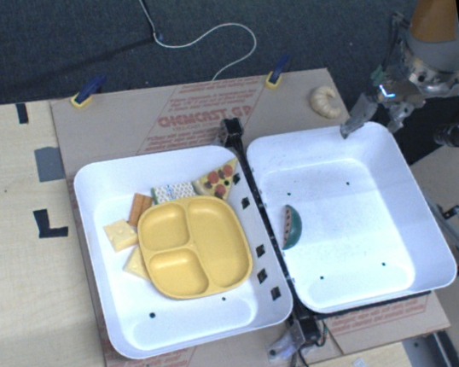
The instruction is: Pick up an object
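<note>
Arm [434,12] angled in from upper right, pincer [363,116] above right bin's [408,219] far corner, finger spread indiscernible.

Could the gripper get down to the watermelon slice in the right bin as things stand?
Probably yes. The watermelon slice lies alone by the right bin's left wall, nothing over it. The gripper hangs above the far right corner. The nearby wall may crowd it.
</note>
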